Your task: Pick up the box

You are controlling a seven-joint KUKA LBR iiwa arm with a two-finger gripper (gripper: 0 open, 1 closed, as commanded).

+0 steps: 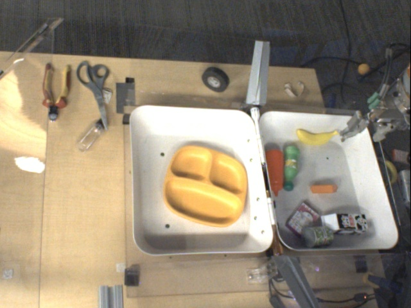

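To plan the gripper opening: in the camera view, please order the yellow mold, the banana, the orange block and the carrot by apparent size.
1. yellow mold
2. carrot
3. banana
4. orange block
Carrot and banana look close, so their order is unsure.

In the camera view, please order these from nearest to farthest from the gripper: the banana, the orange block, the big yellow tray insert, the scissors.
Measured from the gripper, at the right bin's top right:
1. Banana, just left of it in the right bin.
2. Orange block, lower in the same bin.
3. Yellow tray insert, in the left bin.
4. Scissors, on the bench, far left.
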